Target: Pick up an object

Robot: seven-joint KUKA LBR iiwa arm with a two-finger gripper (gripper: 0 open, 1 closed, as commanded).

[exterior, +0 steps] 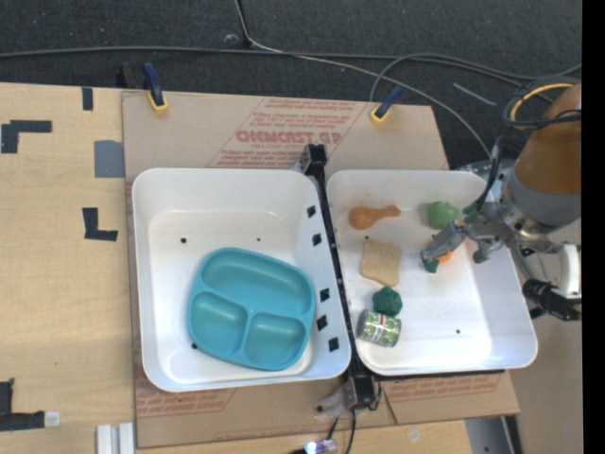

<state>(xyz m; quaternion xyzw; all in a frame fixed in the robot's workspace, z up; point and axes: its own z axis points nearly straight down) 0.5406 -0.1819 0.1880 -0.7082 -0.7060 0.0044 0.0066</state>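
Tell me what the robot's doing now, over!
Gripper low in right bin, grip unclear. Green ball just beside it. Tan block further left.

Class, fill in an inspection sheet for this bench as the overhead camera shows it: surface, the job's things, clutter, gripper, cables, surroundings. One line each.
Surface: left bin and right bin, both white, side by side on a cardboard sheet.
Job's things: in the right bin, a tan spoon-shaped piece, tan block, light green ball, dark green lump, green-labelled can lying on its side.
Clutter: teal divided tray in the left bin.
Gripper: gripper low over the right bin beside the ball; holding nothing visible.
Cables: black cables across the dark floor.
Surroundings: two clamps on the cardboard's far edge.
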